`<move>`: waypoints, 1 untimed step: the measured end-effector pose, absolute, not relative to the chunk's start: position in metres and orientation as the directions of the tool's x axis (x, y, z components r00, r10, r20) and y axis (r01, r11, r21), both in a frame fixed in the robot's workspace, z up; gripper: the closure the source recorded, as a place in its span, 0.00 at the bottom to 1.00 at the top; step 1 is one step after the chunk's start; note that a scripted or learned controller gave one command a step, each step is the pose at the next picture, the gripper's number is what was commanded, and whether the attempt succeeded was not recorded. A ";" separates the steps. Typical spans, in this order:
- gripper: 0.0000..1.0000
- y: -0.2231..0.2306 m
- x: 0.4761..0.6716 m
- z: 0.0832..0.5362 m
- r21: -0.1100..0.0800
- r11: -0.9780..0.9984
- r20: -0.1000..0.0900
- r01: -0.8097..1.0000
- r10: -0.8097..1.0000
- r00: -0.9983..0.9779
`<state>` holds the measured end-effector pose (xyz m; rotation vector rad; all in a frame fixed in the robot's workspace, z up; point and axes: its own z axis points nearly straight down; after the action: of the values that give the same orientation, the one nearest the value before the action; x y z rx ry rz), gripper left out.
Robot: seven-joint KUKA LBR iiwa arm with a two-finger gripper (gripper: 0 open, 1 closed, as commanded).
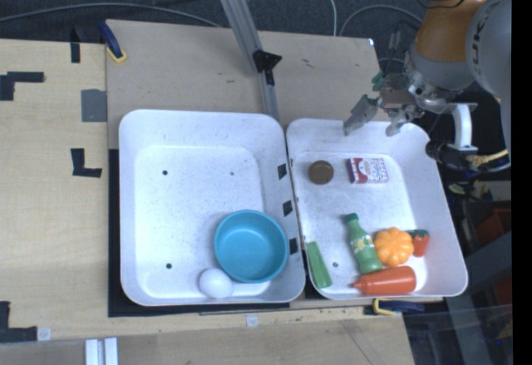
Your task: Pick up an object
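My gripper (376, 122) hangs over the far edge of the right bin (432, 189), open, with nothing between its two spread fingers (357, 116). Below it in that bin lie a brown round disc (321, 172) and a red and white packet (367, 170). Toward the near side sit a green bottle (360, 244), an orange pumpkin (393, 245), a small red piece (420, 242), a red-orange carrot-like piece (386, 280) and a green stick (317, 264).
The left bin (166, 147) holds a blue bowl (250, 245) and a white ball (215, 282) near its front edge. A grey metal pole (241, 14) slants up from between the bins at the back. Cables lie behind the bench.
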<state>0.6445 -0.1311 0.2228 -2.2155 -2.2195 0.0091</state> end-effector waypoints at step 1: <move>0.00 -0.134 0.646 0.178 -0.006 0.002 -0.001 1.000 1.000 -0.002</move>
<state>0.6462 -0.1339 0.1778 -2.2169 -2.2208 0.0077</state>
